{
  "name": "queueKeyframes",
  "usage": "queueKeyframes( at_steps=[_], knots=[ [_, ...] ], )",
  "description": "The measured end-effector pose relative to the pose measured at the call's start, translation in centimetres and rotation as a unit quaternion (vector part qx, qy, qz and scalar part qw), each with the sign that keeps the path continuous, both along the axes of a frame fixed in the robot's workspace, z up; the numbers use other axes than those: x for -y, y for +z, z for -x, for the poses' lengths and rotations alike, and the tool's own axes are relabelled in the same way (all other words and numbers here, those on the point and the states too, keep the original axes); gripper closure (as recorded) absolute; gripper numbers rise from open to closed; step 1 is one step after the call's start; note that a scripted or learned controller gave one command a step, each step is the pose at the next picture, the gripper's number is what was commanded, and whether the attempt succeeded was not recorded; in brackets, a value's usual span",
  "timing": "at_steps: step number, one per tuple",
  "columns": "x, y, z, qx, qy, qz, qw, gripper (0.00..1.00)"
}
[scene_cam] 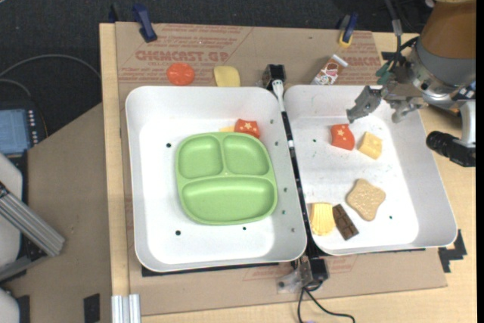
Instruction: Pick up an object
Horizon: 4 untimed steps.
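Observation:
My gripper (383,107) hangs over the far side of the right bin (423,185) with its two fingers spread open and nothing between them. Just below its left finger (361,107) lies a red strawberry piece (342,136), and a pale yellow cheese wedge (370,144) sits beside it. Nearer the front of that bin lie a tan biscuit (366,198), a brown chocolate bar (345,222) and a yellow ridged chip (322,218). The left bin (151,163) holds a green divided plate (225,178) with a second red piece (246,128) at its far edge.
On the cardboard behind the bins lie an orange tomato-like toy (180,74), a pale yellow block (226,76) and a small red-and-white packet (328,72). Blue clamps (144,23) hold the board's far edge. A black clip (274,76) sits where the bins meet.

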<state>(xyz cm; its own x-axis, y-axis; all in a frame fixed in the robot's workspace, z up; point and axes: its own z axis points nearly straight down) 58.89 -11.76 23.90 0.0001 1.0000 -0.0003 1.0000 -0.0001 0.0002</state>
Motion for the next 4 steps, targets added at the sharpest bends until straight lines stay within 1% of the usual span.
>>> queueKeyframes(
  at_steps=[1,2,3,4],
  knots=[
    [2.0,-5.2,-2.9,-0.001,0.0,0.0003,1.0,0.0],
    [0.3,-16.1,-3.8,-0.004,0.001,-0.0014,1.0,0.0],
    [0.5,-14.3,-4.0,0.002,0.0,0.0004,1.0,1.0],
    [-1.6,2.3,1.2,0.008,0.001,0.0006,1.0,1.0]
  ],
)
